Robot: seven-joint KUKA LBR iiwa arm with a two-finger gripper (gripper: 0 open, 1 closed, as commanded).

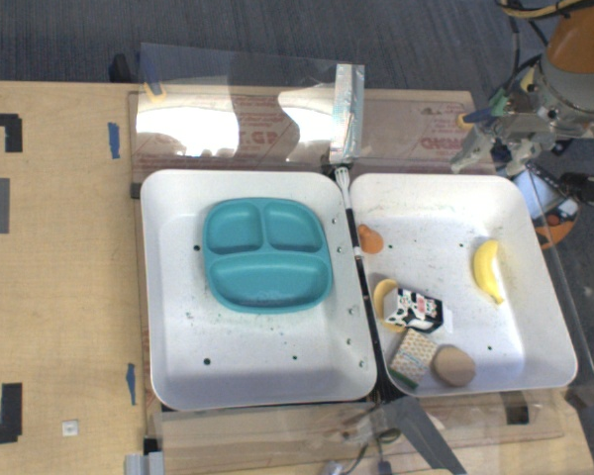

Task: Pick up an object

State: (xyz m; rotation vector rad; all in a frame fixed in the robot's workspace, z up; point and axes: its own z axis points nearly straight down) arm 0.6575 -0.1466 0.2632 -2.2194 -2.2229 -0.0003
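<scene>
Four small items crowd the right bin's [515,198] left edge; I risk a wall clip. Tool [510,127] state: can't tell. Banana [488,269] sits apart, safer.

Floor [277,8]: dark grey carpet, ran across the top of the frame. Bench top [49,265]: pale wood board, filled the left side, marked with black corner brackets [8,132] and bits of blue tape [113,140]. Clear plastic sheet [238,112]: stood at upper centre, caught bright glare. Cardboard strip [416,127]: lay behind it, printed red.
</scene>
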